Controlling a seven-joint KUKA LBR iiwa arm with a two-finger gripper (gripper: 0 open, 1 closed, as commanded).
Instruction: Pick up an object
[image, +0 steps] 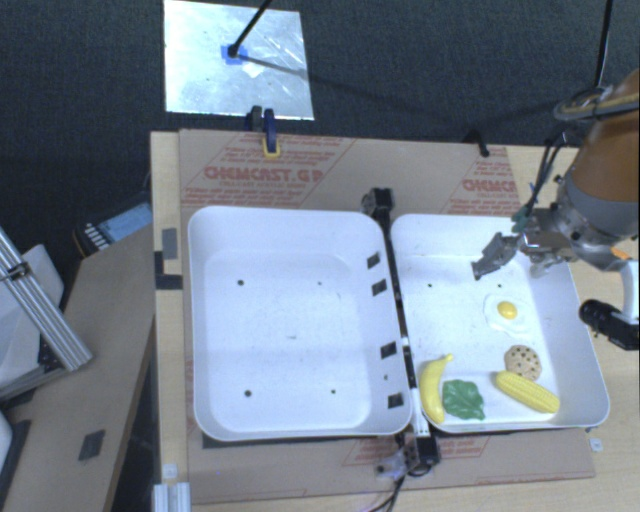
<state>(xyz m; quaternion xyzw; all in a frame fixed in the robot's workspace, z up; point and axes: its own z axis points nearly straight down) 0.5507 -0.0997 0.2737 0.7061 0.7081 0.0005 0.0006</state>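
Two shallow white bins sit side by side. The left bin (290, 320) has bare walls. In the right bin (450, 275), along its near edge, lie a banana (433, 388), a green leaf (464, 399), a cookie (521, 361) and a corn cob (527, 392), with a fried egg (507, 311) just behind. The gripper (492, 257) hangs above the egg, touching nothing; whether its fingers are spread cannot be told.

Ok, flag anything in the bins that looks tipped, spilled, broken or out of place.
Nothing stands out. In the right bin the fried egg, cookie, corn cob, banana and green leaf all lie flat and whole. The leaf touches the banana. The gripper hangs above the bin.
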